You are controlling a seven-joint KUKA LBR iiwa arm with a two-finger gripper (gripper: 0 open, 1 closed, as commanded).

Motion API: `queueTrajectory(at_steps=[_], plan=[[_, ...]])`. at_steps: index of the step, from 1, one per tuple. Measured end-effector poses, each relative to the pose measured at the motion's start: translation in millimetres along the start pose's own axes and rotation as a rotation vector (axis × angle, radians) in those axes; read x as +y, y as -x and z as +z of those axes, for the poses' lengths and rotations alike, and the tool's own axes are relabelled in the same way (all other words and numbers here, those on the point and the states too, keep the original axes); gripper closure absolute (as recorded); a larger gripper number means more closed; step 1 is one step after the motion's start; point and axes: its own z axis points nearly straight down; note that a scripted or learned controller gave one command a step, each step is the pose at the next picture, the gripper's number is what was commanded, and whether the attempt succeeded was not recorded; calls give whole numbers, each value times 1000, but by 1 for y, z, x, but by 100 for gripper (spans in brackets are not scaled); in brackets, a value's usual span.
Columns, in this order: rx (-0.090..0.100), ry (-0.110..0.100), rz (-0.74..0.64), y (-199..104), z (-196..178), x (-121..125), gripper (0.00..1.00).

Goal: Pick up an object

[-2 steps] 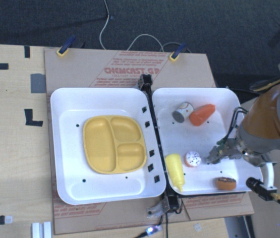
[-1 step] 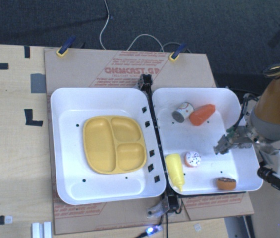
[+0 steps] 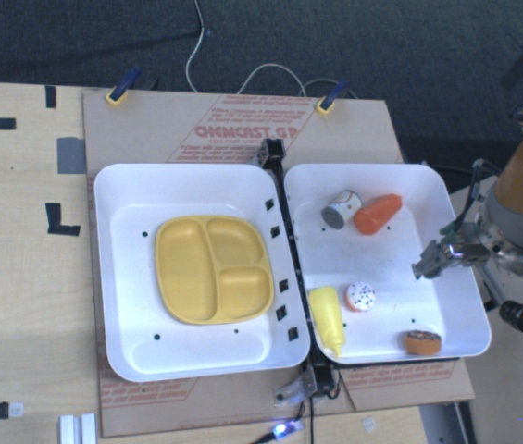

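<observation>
From where I stand, two white bins sit side by side on a brown board. The left bin (image 3: 118, 248) carries the biggest piece, a yellow divided tray (image 3: 213, 268) lying flat near its middle. The right bin (image 3: 386, 280) has the smaller things scattered about. The grey arm (image 3: 511, 215) reaches in from the right, and its gripper (image 3: 430, 263) hangs over the bin's right rim, nothing between its tips; it is too dark and small for me to tell how the pincer stands. A yellow bottle-like piece (image 3: 327, 318) lies at the bin's front left corner, against the divider. An orange carrot-shaped piece (image 3: 377, 214) rests toward the back, touching a small grey cylinder (image 3: 339, 210) on its left. A brown ring-shaped piece (image 3: 422, 342) sits at the front right corner. Smallest, a white speckled ball (image 3: 361, 297) lies just beside the yellow bottle-like piece.
</observation>
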Motion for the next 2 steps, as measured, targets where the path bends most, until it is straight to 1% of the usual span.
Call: queueTrajectory(at_steps=[1, 2], plan=[[-1, 3, -1, -4, -63, 4, 100], [0, 0, 0, -4, -98, 5, 100]])
